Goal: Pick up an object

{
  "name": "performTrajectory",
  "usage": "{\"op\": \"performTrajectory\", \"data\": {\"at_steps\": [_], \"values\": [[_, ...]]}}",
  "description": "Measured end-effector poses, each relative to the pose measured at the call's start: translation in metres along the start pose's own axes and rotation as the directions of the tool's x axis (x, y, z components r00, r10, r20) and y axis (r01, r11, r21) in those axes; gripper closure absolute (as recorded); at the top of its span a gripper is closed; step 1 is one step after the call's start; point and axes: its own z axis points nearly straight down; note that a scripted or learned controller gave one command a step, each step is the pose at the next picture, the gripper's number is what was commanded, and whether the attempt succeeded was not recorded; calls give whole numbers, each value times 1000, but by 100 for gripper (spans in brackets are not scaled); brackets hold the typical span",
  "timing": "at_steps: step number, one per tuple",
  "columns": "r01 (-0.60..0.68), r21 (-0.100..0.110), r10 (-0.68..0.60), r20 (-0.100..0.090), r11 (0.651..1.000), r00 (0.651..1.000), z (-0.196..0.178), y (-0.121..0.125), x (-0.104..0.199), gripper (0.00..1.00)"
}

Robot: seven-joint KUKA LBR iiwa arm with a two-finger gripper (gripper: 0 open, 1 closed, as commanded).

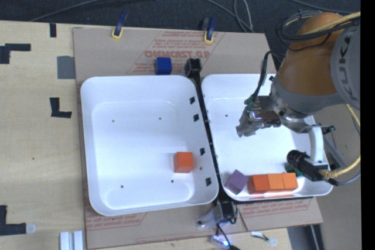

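The claw (251,124) hovers over the right bin (234,88); its state cannot be told. The purple block (236,182) lies at the near wall, probably light and rigid; grip its flat sides.

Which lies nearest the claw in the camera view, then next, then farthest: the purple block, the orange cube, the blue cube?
1. Purple block, right bin, below the claw.
2. Orange cube, left bin, lower right.
3. Blue cube, on the cardboard beyond the bins.
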Motion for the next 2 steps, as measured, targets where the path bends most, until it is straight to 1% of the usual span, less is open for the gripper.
{"op": "performTrajectory", "data": {"at_steps": [1,2], "values": [[0,0,0,0,1000,1000,-1,10,53,100],[0,2,0,1,1000,1000,22,14,100,100]]}}
